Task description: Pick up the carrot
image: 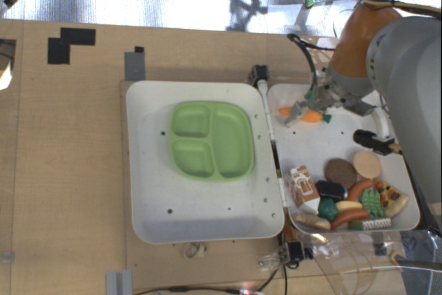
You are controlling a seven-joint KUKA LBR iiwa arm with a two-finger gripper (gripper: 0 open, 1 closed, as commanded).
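The carrot (314,117) is orange with a small green end and lies near the far left corner of the right bin (304,148). My gripper (298,112) is right over the carrot's middle, so orange shows on both sides of it. From this angle the gripper hides where it meets the carrot, and whether it has hold of it is unclear. The grey arm with its orange band (356,38) reaches in from the right.
A green divided plate (209,139) lies in the left bin (152,217). Several toy foods crowd the near end of the right bin: a small carton (302,184), a brown cookie (338,169), a tan disc (367,164), sausages (351,216) and a pizza slice (395,200).
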